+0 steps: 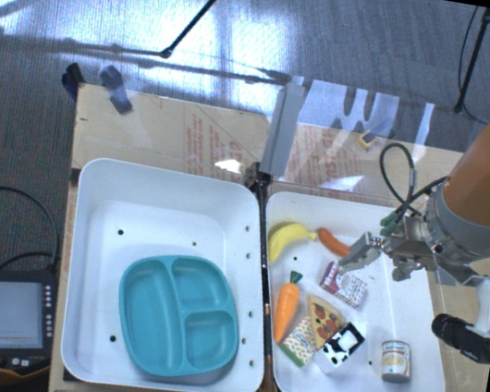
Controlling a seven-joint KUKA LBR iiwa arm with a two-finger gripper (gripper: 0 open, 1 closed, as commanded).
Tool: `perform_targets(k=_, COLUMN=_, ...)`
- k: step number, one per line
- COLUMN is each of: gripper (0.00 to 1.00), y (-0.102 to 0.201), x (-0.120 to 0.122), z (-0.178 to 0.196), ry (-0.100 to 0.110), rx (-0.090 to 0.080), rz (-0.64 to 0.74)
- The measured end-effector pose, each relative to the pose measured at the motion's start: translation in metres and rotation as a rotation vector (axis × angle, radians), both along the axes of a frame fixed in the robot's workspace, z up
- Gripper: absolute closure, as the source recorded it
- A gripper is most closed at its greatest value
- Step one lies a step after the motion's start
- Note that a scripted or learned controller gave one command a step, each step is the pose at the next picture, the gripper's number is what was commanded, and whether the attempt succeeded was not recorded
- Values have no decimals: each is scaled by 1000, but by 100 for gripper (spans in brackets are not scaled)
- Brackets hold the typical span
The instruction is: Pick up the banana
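My pincer [358, 255] hangs over the right white bin [430, 359]; I cannot tell its state. The curved yellow banana [285, 238] lies in that bin's far-left corner, just beside an orange hot-dog-shaped toy [333, 243]. The pincer's tip is above a small red-and-white packet [345, 285].

No legible text: red print on the bench board [235, 146] and the can [395, 361] label too blurred.
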State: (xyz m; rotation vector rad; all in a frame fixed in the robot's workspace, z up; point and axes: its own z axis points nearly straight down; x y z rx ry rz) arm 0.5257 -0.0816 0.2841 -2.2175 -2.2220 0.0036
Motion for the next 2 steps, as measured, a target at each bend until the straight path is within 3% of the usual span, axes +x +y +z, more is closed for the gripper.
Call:
perform_targets(k=1, gripper=0, y=27, x=71, z=-94, ry=2, rx=1, rz=-8)
perform_targets(k=2, gripper=0, y=64, x=92, z=-3, ry=-2, rx=0, rz=185)
